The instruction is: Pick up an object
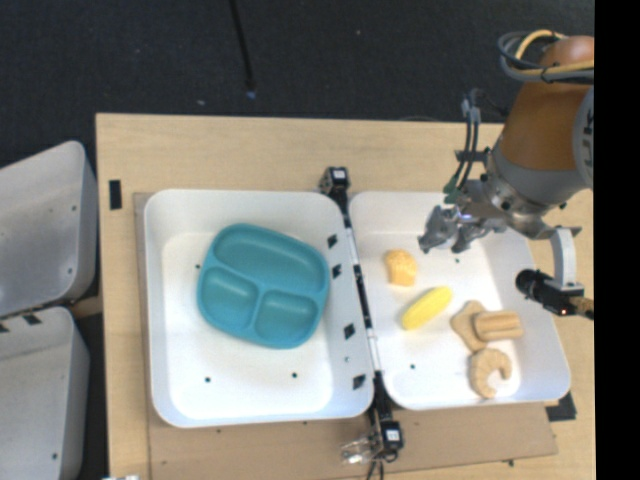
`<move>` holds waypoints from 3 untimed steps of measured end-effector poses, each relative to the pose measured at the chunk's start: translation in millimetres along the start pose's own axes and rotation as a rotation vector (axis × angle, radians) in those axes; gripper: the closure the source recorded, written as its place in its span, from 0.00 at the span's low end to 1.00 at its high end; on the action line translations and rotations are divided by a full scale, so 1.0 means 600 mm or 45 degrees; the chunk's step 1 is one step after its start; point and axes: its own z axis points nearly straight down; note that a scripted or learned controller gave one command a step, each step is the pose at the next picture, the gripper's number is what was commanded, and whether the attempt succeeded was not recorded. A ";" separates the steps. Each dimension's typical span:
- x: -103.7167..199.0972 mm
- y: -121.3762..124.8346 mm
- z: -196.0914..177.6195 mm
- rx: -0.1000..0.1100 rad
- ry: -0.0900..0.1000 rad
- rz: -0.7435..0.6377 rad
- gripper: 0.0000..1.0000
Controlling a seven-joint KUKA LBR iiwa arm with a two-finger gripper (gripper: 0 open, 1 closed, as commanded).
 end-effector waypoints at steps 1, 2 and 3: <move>0.063 0.035 0.001 0.000 -0.001 0.001 1.00; 0.138 0.089 0.006 -0.001 -0.002 0.002 1.00; 0.228 0.105 0.017 0.000 -0.001 0.000 1.00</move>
